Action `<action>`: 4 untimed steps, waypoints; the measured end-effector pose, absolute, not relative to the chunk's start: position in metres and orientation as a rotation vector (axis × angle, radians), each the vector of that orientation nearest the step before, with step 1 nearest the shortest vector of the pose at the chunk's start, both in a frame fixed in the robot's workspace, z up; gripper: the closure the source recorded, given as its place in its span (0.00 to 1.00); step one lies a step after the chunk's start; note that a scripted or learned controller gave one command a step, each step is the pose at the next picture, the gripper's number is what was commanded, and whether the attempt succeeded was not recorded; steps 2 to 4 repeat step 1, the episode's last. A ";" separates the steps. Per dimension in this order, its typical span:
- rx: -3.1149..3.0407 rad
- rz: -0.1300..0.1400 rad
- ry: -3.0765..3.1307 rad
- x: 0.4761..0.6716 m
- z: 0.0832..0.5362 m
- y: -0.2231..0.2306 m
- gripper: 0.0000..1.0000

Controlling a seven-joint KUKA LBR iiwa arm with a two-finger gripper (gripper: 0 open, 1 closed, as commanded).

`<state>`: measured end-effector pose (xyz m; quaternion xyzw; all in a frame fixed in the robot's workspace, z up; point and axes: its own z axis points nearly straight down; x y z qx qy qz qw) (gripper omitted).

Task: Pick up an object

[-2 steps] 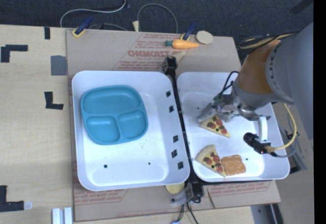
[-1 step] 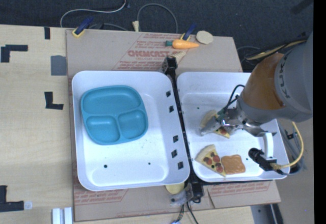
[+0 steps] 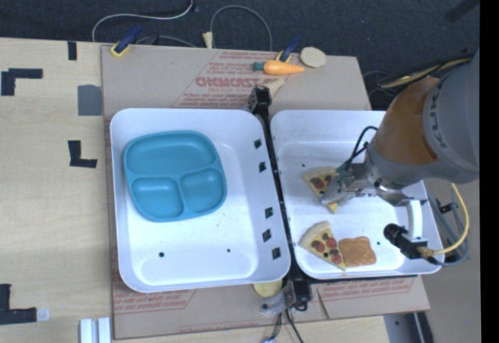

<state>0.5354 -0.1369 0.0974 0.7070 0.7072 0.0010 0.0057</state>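
In the right bin (image 3: 312,131), the gripper (image 3: 337,192) sits at a toy pizza slice (image 3: 318,180).
Whether it is grasping, I cannot tell; the slice looks light, flat and stiff, best taken at its edges.

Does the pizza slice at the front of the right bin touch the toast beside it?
Touching. The camera view shows the pizza slice edge against the toast, with no white floor between them.
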 end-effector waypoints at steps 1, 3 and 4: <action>2.208 0.010 2.230 0.540 0.190 -0.058 1.00; 2.208 0.010 2.230 0.540 0.190 -0.058 1.00; 2.208 0.010 2.230 0.540 0.190 -0.058 1.00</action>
